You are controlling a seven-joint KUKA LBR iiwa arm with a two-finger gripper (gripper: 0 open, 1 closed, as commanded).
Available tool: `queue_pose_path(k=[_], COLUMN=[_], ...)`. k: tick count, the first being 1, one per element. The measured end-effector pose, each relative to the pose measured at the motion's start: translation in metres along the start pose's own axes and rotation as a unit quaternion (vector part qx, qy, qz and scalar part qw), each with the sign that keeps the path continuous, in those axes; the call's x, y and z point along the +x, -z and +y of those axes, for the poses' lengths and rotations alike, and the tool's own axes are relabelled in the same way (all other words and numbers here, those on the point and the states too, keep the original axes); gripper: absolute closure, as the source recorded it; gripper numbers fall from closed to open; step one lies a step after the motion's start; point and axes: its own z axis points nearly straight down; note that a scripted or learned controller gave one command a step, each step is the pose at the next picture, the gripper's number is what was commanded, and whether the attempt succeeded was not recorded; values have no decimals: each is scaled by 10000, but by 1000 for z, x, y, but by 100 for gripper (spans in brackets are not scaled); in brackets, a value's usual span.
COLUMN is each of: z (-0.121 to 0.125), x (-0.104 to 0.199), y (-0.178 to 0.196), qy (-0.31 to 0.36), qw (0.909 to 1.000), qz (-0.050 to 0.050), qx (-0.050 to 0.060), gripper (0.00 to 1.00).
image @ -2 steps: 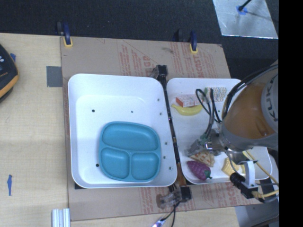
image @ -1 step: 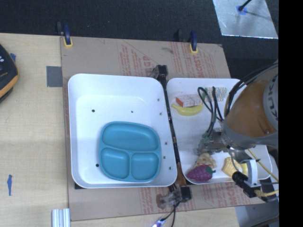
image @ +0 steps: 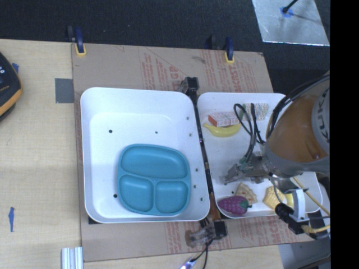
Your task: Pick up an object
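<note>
Hand (image: 238, 174) low in right bin (image: 224, 102), seemingly

Glossy plastic tray (image: 152, 178), matt cardboard sheet (image: 168, 66)

In the right white bin (image: 221, 101) we see a yellow plastic banana (image: 222, 130) lying flat near the far wall, touching a small red-and-white box (image: 221, 119). By the near wall lie a purple toy fruit with a green stem (image: 234, 205), a tan wedge (image: 245, 192) and a yellow ridged piece (image: 272, 196).
</note>
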Motion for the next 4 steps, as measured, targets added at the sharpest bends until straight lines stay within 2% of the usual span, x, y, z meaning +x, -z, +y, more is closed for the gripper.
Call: queue_pose_path(k=[1,2,3,4], z=[89,153,165,165], x=[-35,-41,-52,-75], y=[1,-13,-16,-16], qy=[-24,-60,-71,-75], qw=[10000,9999,9995,9995], qz=[-3,30,84,77], qx=[-22,133,311,291], gripper=[0,0,0,0])
